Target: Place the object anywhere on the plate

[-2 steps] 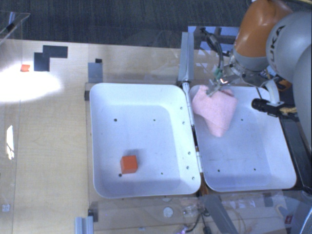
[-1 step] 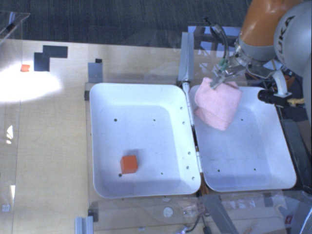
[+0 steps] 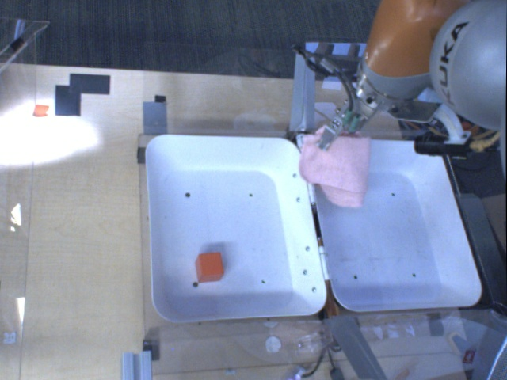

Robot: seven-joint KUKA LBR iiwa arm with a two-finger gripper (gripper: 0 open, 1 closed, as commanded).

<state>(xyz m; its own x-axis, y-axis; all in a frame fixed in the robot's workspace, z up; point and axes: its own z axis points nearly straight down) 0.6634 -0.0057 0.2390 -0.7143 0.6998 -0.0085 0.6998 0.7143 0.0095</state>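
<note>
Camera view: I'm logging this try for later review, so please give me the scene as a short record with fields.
arm: grey with orange band, reaching in from the right
hand: above the far left corner of the right bin, closed on the cloth
cloth: pink, hanging from the hand, draped over the divide between the bins
block: orange, lying in the near part of the left bin
plate: cannot tell

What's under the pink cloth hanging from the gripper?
The pink cloth hangs from the gripper over the right bin's top left corner. White bin floor shows below it; anything directly beneath stays covered.
</note>
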